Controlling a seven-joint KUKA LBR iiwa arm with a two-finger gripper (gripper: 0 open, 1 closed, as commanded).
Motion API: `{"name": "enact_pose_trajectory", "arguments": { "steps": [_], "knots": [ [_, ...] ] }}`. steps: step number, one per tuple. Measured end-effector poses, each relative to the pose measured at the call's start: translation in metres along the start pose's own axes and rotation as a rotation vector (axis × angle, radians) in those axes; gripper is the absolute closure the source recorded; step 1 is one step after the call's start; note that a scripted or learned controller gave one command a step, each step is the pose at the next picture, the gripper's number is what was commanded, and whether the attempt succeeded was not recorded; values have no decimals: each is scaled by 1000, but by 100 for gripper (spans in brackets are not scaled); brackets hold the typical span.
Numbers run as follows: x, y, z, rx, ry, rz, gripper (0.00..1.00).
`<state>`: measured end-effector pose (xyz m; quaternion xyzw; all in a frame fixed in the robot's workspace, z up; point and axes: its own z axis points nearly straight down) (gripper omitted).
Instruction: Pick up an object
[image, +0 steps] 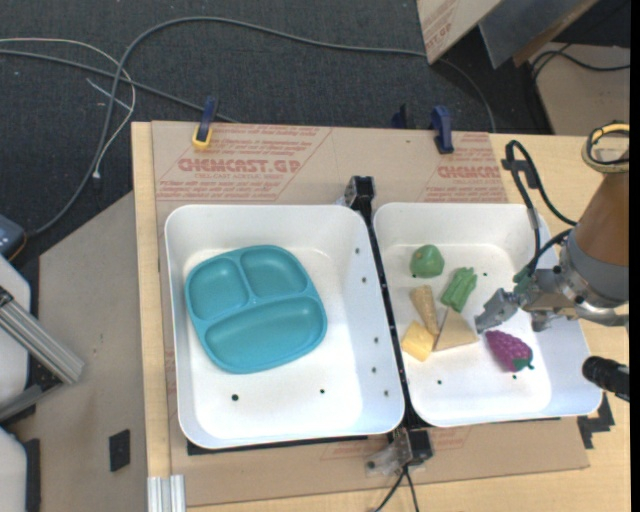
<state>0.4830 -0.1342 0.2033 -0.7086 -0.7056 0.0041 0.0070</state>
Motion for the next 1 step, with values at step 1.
{"name": "enact_pose_trajectory", "arguments": {
  "steps": [1],
  "knots": [
    [0,3,-6,-14,-3,-4,0]
  ]
}}
